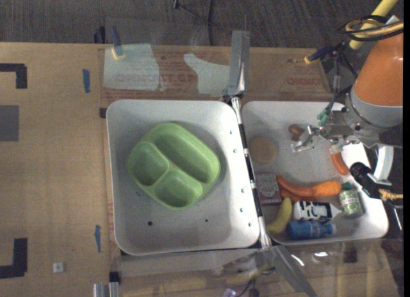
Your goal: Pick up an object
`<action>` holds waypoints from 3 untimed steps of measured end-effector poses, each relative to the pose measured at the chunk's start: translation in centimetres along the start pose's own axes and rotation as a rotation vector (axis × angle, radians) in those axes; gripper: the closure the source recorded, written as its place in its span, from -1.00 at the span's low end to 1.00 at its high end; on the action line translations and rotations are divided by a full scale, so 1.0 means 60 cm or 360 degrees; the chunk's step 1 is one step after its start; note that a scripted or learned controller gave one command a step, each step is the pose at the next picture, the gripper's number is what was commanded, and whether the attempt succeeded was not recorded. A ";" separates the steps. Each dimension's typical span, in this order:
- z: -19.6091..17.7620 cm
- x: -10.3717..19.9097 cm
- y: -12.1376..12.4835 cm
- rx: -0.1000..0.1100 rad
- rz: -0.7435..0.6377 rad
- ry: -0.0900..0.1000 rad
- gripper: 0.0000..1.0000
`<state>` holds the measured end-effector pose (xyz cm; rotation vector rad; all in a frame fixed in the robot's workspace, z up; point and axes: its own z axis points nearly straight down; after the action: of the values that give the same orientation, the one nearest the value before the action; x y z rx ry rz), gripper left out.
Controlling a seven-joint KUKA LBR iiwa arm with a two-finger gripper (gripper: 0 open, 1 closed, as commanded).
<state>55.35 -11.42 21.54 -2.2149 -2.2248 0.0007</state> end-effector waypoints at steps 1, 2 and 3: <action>0.201 -0.059 -0.028 -0.0007 -0.0022 -0.0003 -1.00; 0.187 -0.115 -0.014 -0.0009 -0.0156 -0.0005 -1.00; 0.170 -0.120 -0.015 -0.0014 -0.0147 -0.0007 1.00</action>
<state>54.49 -18.60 11.32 -2.1165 -2.3316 -0.0043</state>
